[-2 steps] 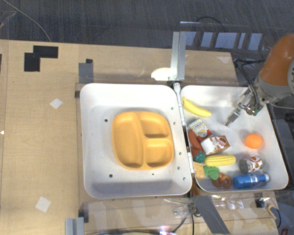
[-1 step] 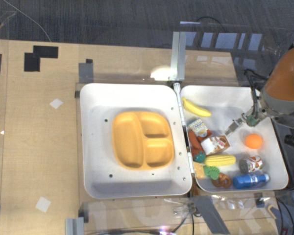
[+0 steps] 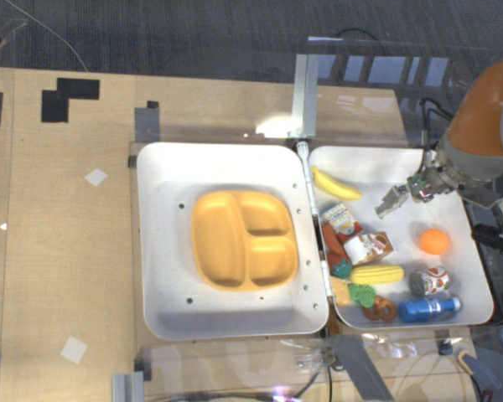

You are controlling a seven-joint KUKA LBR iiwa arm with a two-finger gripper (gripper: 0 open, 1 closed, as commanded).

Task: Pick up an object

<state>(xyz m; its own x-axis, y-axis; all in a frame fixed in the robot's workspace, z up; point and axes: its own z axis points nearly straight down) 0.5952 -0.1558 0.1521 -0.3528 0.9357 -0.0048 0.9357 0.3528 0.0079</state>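
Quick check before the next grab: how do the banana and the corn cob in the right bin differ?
The banana is smooth and curved; the corn is straight with a bumpy surface. The banana lies alone near the bin's far left corner, slanting; the corn lies level among crowded toys lower down. The corn has a green end; the banana is plain yellow. Both are yellow, elongated, and lie flat in the right bin.

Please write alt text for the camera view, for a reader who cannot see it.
The gripper hovers in the right bin above toy food: a banana, corn, an orange ball and a blue bottle. The left bin holds a yellow tray.
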